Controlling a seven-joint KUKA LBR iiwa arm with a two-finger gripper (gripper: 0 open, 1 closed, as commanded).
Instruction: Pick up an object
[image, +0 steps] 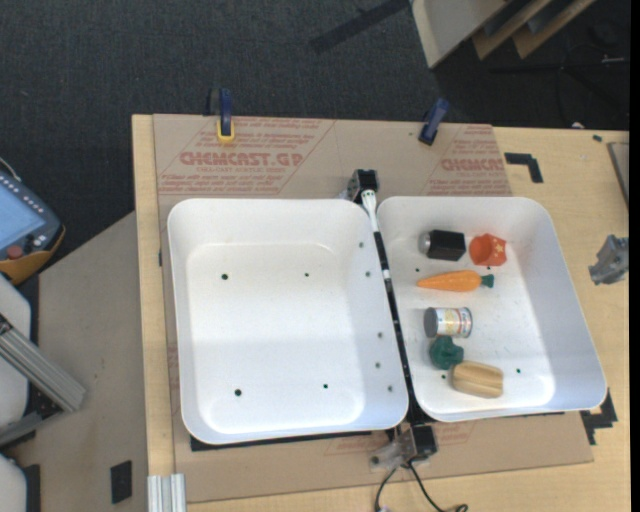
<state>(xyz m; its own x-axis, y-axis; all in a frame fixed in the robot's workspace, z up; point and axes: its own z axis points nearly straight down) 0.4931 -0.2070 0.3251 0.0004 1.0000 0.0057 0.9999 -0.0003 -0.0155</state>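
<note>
The right white bin (566, 300) holds several small objects. A black cylinder (442, 243) lies at the back, with a red-orange lump (488, 250) just to its right. In front of them an orange toy carrot (453, 283) with a green tip lies crosswise. A small jar (448, 322) with a yellow label lies on its side near the bin's middle. Right in front of the jar, a dark green piece (446, 352) touches a tan, loaf-shaped block (477, 379).
The left white bin (270, 320) sits against the right one along a black divider (385, 290). Both rest on a brown cardboard sheet (260, 150) held by blue clamps (224, 108) at the back. A small grey metal part (608, 260) lies on the bench at the right.
</note>
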